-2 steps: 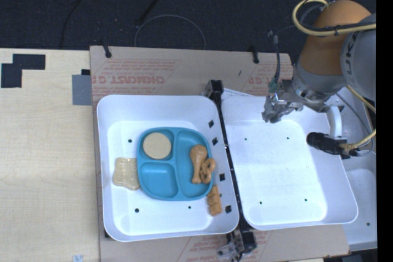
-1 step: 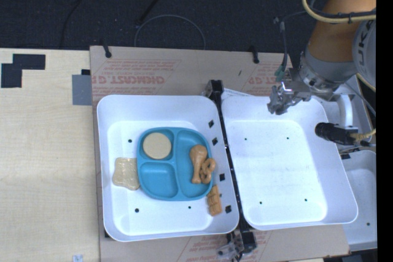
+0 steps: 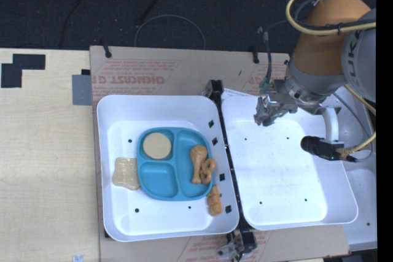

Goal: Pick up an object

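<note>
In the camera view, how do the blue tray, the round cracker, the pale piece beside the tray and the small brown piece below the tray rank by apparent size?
Largest to smallest:
1. Blue tray
2. Round cracker and pale piece: they look alike, so I do not rank them
3. Small brown piece

Well left of the tool (image 3: 268,112), a blue divided plate (image 3: 164,181) holds a round cracker (image 3: 156,145) and a tan pretzel (image 3: 201,164). A pale biscuit (image 3: 126,173) and a small brown snack (image 3: 214,200) lie beside the plate.
</note>
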Motion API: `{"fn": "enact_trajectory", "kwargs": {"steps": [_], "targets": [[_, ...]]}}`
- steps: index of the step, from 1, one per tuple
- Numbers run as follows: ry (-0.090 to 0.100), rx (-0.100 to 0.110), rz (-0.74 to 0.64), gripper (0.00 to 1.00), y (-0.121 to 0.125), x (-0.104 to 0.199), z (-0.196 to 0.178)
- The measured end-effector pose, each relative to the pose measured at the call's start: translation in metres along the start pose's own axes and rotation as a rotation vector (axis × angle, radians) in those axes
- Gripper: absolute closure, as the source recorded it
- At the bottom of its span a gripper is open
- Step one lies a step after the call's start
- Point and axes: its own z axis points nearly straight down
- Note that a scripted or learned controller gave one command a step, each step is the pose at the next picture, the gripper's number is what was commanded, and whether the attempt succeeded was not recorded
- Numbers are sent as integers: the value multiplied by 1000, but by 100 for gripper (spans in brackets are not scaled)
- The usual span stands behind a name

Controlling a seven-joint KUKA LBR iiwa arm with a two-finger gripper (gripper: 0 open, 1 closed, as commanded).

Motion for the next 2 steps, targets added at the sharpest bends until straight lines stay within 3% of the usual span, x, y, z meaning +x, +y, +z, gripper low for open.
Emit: {"fn": "enact_trajectory", "kwargs": {"steps": [2], "targets": [[0,2,-1,100,-31,93,22]]}}
